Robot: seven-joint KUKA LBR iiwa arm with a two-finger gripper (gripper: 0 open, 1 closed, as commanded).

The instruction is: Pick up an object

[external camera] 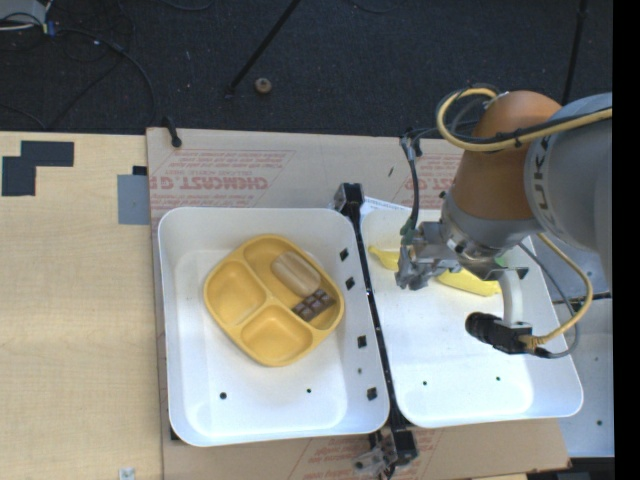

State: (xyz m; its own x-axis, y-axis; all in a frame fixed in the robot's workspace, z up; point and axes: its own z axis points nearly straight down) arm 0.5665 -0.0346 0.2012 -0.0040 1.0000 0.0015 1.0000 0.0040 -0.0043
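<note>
— Yellow plastic, smooth and rounded: a divided tray (262, 303) with three compartments lies tilted in the left bin (190, 388). What sits in it?

— A tan, bun-shaped piece (294, 270) in the upper compartment, and a dark ridged block (314, 305) just beside it, on the divider. The bins are shallow, glossy white, with rounded corners, on a cardboard-covered worktop (80, 318).

— And the right bin (480, 398)?

— A flat yellow object (468, 281) lies near its upper edge, partly hidden by the arm. The gripper (412, 274) hangs low at that object's left end. Whether the gripper is spread or closed, I cannot tell. A black cable (505, 333) loops off the wrist.
</note>
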